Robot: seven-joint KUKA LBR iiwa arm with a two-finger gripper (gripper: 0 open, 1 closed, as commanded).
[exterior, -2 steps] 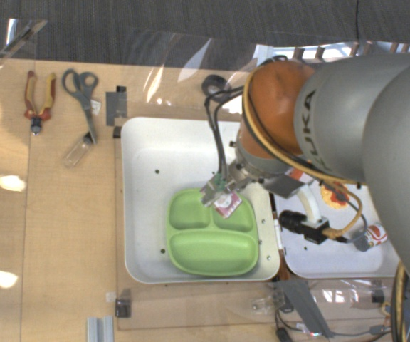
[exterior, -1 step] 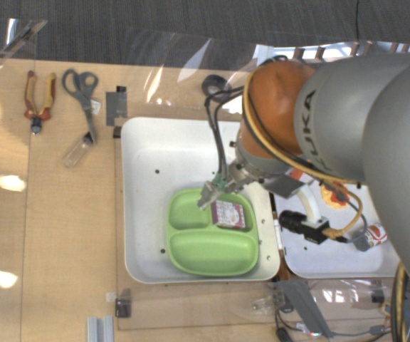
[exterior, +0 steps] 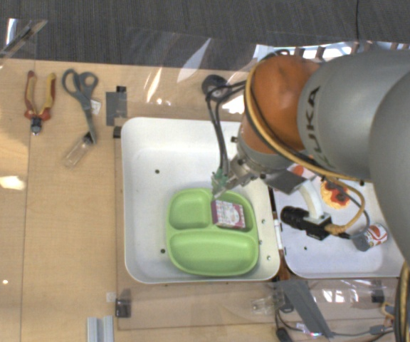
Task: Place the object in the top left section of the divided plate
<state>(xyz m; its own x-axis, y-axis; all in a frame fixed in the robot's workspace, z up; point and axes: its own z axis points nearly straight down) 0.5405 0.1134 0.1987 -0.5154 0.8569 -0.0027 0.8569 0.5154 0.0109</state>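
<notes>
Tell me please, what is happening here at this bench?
A grey KUKA arm reaches in over the left white bin, where a green divided plate lies. Its gripper is at the plate's upper edge. A small packet lies in the plate's top right section, so the top left section has nothing in it yet.

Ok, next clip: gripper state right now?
Gripper: cannot be told; it sits above the green divided plate, just over the small packet in the top right section.
</notes>
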